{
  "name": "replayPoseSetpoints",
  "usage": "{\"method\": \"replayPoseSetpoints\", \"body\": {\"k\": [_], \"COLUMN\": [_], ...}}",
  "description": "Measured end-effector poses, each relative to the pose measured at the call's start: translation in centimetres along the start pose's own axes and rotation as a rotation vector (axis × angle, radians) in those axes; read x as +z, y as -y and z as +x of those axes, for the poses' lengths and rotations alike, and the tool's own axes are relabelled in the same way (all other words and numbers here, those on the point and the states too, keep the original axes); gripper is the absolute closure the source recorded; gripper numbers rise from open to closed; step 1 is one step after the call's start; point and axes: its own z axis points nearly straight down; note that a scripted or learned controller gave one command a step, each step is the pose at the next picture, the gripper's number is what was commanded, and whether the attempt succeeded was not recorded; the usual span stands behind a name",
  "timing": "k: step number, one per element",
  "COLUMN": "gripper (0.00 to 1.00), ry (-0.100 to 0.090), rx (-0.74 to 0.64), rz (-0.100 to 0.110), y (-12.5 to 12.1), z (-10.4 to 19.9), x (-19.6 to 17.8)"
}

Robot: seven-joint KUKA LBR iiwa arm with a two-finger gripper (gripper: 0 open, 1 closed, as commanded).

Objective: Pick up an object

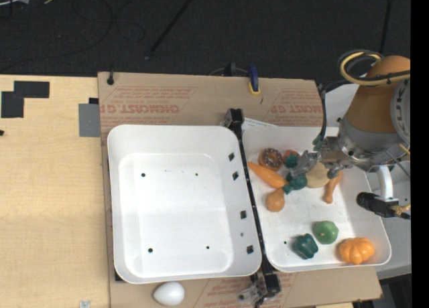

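Note:
The right bin [375, 223] holds several small toys. At its far left lie a brown doughnut [271, 158], an orange carrot [267, 175] and an orange pear-shaped piece [275, 200]. My gripper [310, 163] hangs low over the far middle of this bin, right beside a teal piece [291, 161], a second teal piece [297, 182] and a beige lump [315, 179]. An orange-brown stick [330, 188] lies just to its right. Near the front sit a green pepper [326, 232], a dark teal pepper [305, 246] and an orange pumpkin [355, 250].
The left bin [134, 142] stands next to the right one, with a black divider rail [247, 193] between them. A white egg [168, 293] lies on the cardboard outside the left bin's front edge. The arm's grey body [375, 126] looms over the right bin's far right corner.

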Motion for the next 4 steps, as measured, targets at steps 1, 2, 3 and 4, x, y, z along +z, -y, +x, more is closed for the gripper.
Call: {"method": "replayPoseSetpoints", "body": {"k": [1,2,3,4], "gripper": [0.0,1.0,1.0,1.0], "ry": [0.002,0.006,0.003,0.002], "rx": [-0.006,-0.004,-0.005,-0.008], "rz": [-0.016,-0.026,-0.011,-0.015], "y": [-5.8,-6.0,-4.4,-5.4], "z": [2.9,2.6,7.2,13.6], "x": [6.4,4.6,0.9,-3.6]}}
